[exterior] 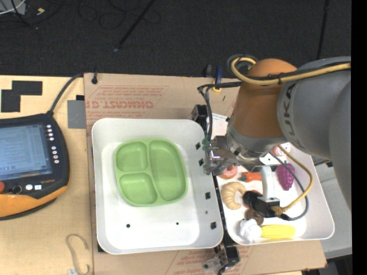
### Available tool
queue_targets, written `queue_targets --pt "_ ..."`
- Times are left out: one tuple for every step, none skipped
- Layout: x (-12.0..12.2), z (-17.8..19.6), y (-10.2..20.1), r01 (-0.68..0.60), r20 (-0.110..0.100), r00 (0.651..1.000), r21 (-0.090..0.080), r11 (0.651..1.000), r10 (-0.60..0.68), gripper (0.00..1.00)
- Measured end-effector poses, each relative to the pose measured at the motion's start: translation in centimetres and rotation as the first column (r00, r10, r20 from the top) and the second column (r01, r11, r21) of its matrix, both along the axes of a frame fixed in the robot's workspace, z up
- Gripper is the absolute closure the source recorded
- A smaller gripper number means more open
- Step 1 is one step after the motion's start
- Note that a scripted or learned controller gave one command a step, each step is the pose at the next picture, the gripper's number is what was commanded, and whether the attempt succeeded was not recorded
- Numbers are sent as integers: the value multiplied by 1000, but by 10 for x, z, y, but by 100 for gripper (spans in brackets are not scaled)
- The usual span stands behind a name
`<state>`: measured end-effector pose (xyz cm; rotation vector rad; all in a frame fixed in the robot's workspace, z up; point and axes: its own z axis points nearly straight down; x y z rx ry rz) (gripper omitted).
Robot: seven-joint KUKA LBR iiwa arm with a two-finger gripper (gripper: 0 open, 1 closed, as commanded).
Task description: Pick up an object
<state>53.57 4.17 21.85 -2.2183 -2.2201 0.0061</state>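
**Just below the claw: toy food crowds the right bin**

The claw (pixel 213 156) hangs low at the seam between the two bins, over the left wall of the right bin (pixel 324 222). Everything worth taking lies down and to the right of it in the frame.

Nearest is a pink doughnut (pixel 230 171), just beside the claw toward lower right. Below the doughnut lies a croissant (pixel 232 193), close to the same wall. A short shift toward the lower right looks like all the next move needs, and the doughnut seems the likeliest pick (though it is small and sits near the wall).

Farther right are an orange carrot-like piece (pixel 252 177) and a purple fruit (pixel 285 176). A corn cob (pixel 277 232) lies with its long axis left to right along the bottom of the bin, and a white lump (pixel 249 228) sits at its left end.

The left bin (pixel 109 228) holds a green divided plate (pixel 150 172), well apart from the claw on the other side.

The bulky grey and orange arm (pixel 261 110) covers the upper part of the right bin, so whatever lies there is hidden. It also looms over the claw, so I cannot tell whether the claw is spread or pressed together. Nothing can be made out in its grip.
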Motion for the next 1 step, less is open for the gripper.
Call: queue_targets --pt "-14 4 -3 7 0 1000 1 1000 -7 100"
